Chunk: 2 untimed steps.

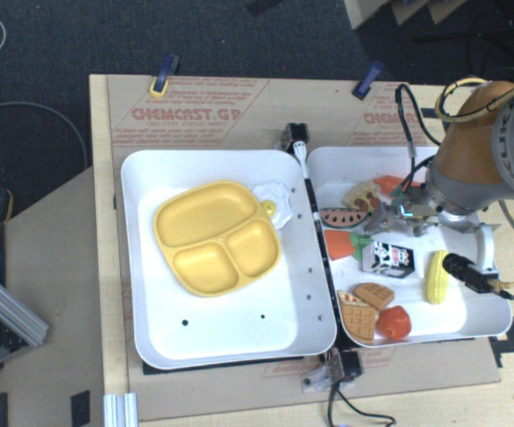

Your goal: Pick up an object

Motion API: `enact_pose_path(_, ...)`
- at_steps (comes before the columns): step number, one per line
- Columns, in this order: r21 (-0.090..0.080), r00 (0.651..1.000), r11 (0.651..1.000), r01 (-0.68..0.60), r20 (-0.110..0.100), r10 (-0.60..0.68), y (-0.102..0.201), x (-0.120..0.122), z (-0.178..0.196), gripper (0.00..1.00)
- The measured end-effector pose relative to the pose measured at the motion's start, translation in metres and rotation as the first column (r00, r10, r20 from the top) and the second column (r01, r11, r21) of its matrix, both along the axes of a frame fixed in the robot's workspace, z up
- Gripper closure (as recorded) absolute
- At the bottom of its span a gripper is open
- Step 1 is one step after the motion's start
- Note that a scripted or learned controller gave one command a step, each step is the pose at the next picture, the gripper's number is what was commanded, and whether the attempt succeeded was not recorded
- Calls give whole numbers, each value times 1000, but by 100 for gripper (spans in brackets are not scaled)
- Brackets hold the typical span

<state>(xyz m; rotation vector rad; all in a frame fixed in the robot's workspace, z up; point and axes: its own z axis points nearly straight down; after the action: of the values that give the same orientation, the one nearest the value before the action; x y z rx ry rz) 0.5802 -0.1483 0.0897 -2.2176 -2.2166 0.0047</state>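
left bin (141, 238): I've got a yellow divided plate (216, 236) sitting in it, tilted a bit, with some clear plastic thing (273, 199) touching its upper right edge

bench top: brown cardboard sheet (195, 105) with red print under both bins

clamps: yellow one (161, 76) and blue one (366, 81) on the far edge

floor: dark carpet (106, 16)

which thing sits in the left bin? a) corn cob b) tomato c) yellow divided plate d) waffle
c, the yellow divided plate lies in the left bin, while the corn cob, waffle and tomato all lie in the right bin.
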Motion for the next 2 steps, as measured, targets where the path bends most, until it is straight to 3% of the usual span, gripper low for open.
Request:
enact_pose_path(1, -2, 1000, 1000, 1, 8, -1, -1, 2, 14, 100)
enact_pose_path(2, -4, 1000, 1000, -1, 13, 1, 2, -1, 59, 100)
